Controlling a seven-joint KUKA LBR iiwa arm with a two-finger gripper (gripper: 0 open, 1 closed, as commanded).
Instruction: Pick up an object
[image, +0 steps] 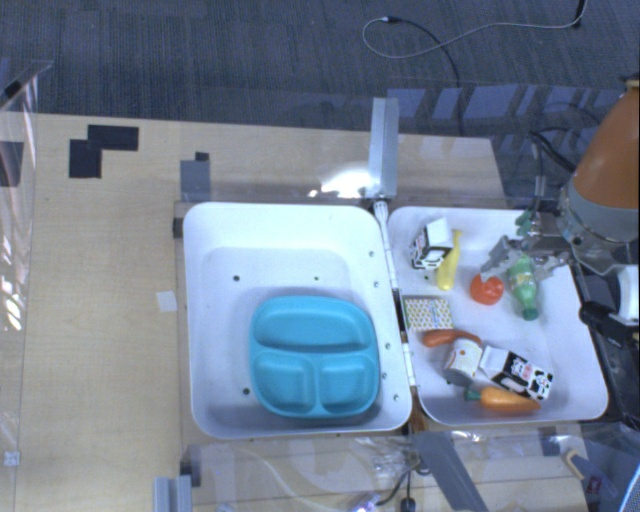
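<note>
Reaching in from three o'clock, the grey arm (610, 190) with its orange band hangs its gripper (522, 258) over the upper part of the right bin (590, 400); the metal fingers are spread part way and slant down towards a small green bottle (524, 292), with nothing seen clamped between them, though whether a tip touches the bottle I cannot tell. Just beside the bottle at nine o'clock lies a round red tomato-like piece (486, 290), smooth and glossy. Further out at ten o'clock a slim yellow banana-shaped piece (449, 262) lies next to a small black-and-white carton (431, 246). At seven o'clock from the gripper sit a flat speckled square pad (427, 313), an orange-red sausage shape (440, 338), a short white cylinder (462, 360), a second black-and-white box (518, 374) and an orange carrot shape (507, 400) close along the bin's lower rim. Both bins are shallow, white, with rounded corners, and touch along a middle seam. The left bin (210, 260) holds a matt turquoise divided tray (314, 354) with three compartments, low and towards five o'clock of that bin. Around them spreads a pale wooden bench (90, 330).
</note>
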